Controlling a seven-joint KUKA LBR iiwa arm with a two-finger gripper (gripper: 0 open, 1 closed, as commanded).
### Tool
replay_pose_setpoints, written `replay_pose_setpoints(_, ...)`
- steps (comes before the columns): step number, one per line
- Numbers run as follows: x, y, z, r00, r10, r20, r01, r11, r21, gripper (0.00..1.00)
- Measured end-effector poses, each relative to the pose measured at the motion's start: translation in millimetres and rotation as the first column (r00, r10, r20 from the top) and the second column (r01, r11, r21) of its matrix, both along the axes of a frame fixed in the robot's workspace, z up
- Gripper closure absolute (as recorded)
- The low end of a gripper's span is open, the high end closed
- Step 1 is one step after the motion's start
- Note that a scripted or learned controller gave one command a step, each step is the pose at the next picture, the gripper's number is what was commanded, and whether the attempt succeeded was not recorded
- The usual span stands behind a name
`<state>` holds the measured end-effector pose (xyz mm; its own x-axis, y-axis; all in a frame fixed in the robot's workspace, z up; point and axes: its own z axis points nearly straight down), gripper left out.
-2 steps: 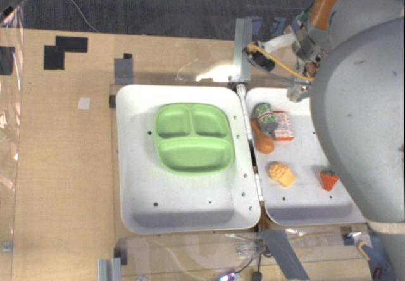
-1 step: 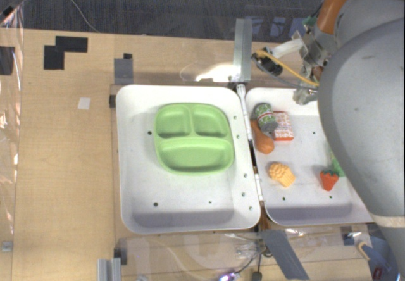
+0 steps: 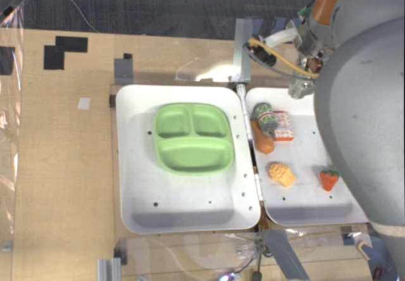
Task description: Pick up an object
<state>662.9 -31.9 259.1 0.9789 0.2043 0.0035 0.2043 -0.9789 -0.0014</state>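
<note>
Two white bins sit side by side: the left bin (image 3: 136, 204) carries a green divided plate (image 3: 193, 138). In the right bin (image 3: 304, 210) lie a can (image 3: 264, 112), carrot (image 3: 262, 138), corn (image 3: 282, 174) and strawberry (image 3: 328, 179). The gripper (image 3: 301, 88) hovers over that bin's far edge; its state I cannot tell.

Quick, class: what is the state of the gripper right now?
Gripper: above the right bin's back edge; open or shut cannot be told.

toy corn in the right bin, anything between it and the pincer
Nothing lies on the toy corn; it sits apart from the carrot and strawberry. The pincer is at the bin's far edge, with the small can and red packet lying roughly between them, low on the floor.
</note>
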Motion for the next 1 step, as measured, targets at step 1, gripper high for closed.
replay_pose_setpoints(1, -0.3, 31.4, -51.6, 1.0, -0.001, -0.002, 0.001, 1.0, 0.0, 1.0)
